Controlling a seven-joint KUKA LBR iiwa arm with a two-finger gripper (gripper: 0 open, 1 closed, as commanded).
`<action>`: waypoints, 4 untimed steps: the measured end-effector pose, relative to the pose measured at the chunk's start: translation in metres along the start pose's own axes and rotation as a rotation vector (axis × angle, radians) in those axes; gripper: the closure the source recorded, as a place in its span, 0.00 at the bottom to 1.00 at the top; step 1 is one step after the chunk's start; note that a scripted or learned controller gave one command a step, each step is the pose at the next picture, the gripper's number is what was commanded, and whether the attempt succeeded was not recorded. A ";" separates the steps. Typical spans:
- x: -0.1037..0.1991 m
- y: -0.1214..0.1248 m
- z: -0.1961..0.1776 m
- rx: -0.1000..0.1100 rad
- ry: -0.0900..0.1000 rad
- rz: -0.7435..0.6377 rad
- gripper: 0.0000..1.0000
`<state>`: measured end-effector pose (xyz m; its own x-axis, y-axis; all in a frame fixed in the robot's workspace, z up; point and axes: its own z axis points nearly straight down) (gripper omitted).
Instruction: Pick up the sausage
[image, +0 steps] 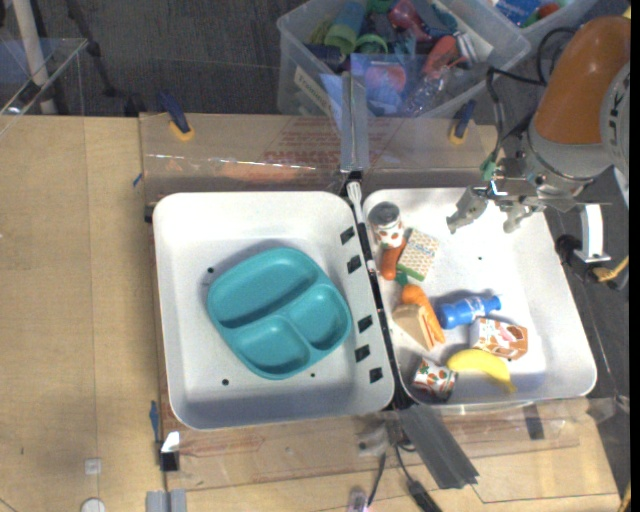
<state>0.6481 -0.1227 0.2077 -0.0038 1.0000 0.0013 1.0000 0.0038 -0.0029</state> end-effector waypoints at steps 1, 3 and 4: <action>0.027 -0.013 0.107 -0.018 -0.002 0.097 0.00; 0.010 -0.005 0.106 -0.009 -0.001 0.377 0.00; 0.025 -0.031 0.111 -0.030 0.004 0.513 0.00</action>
<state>0.6165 -0.0975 0.0971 0.4874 0.8731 0.0114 0.8728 -0.4875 0.0246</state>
